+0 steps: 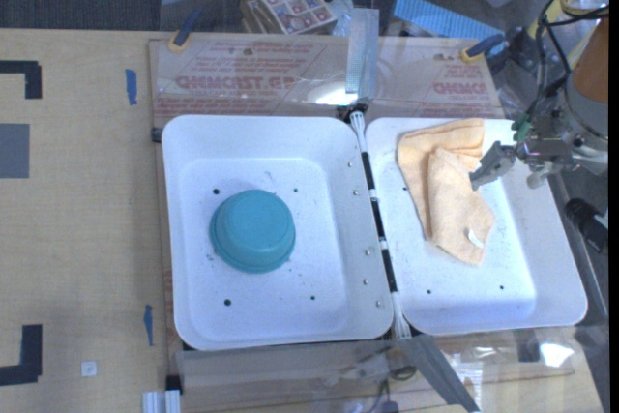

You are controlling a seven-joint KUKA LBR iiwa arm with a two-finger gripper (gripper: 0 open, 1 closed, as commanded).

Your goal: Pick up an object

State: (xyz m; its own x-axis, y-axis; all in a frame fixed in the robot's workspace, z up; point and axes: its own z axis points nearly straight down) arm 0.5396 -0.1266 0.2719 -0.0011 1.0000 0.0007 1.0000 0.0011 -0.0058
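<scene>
Camera view puts your gripper point(503, 164) over the right bin point(556, 300), its fingers spread and holding nothing, one tip just at the cloth point(450, 189) crumpled there. The bowl point(253, 229) sits upside down in the left bin point(184, 305). Nothing is lifted yet; the whole grasp remains.

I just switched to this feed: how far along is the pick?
Done: nothing looks lifted. The teal bowl sits upside down in the left bin, the yellow cloth lies crumpled in the right bin. In hand: the gripper is over the cloth's right edge, holding nothing I can see. Left: grasp and lift.
</scene>
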